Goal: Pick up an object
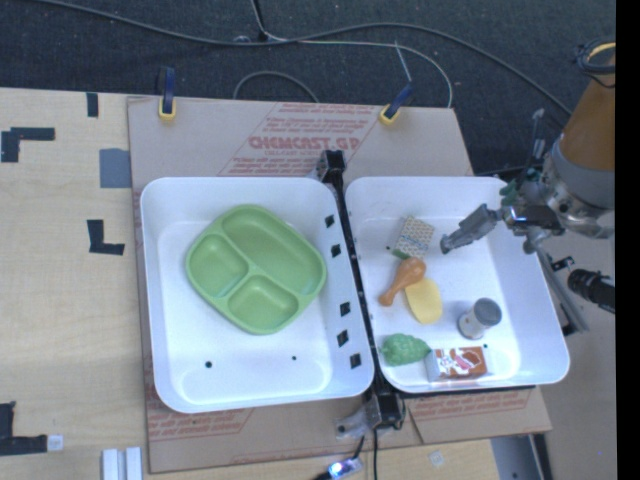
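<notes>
Two shallow white bins sit side by side on a cardboard sheet (300, 138) laid over a pale wooden surface (60, 298).

The left bin (170, 368) fills the centre-left of the frame. In it lies a green tray (256, 268) with three compartments, turned at an angle, toward the bin's upper half.

The right bin (530, 358) sits at centre right and holds several small things:
- a speckled grey block (415, 235) near its upper middle;
- just below that, an orange drumstick-shaped toy (402, 279), tilted;
- a yellow piece (424, 301) touching the drumstick's lower right side;
- a small grey can (480, 317) to the right of the yellow piece, apart from it;
- a green leafy lump (404, 349) near the bin's lower left corner;
- a red and white packet (459, 363) just beside the lump, along the lower wall.

The arm (590, 138) comes in from the right edge of the frame, its orange band at upper right. The claw (466, 232) reaches over the upper right part of the right bin, pointing left, near the speckled block but apart from it. Nothing shows between its fingers; whether they stand apart or together I cannot tell.

Two clamps, one at upper left (166, 95) and one at upper centre (397, 105), grip the cardboard's far edge. Black cables (300, 38) run across the dark floor at the top of the frame.
</notes>
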Robot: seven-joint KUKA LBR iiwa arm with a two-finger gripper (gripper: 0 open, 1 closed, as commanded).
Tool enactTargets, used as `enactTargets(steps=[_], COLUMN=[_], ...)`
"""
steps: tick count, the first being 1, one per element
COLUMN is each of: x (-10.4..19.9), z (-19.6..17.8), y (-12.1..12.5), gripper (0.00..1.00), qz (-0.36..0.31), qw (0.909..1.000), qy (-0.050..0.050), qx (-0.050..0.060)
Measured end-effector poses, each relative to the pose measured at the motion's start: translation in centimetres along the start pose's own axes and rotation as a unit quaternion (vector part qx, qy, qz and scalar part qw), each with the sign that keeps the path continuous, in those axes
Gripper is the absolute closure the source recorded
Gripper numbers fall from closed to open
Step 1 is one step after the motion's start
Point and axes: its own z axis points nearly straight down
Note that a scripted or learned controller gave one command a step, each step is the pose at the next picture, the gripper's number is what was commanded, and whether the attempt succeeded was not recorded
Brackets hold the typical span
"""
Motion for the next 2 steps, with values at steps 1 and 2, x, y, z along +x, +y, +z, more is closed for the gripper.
enactTargets(steps=[1,2], x=[0.0,0.2], z=[-0.6,5.2], y=[0.2,0.2], gripper=[0.0,0.0], qz=[-0.002,-0.002], qw=[1.0,1.0], qy=[-0.001,-0.001], qx=[-0.005,-0.002])
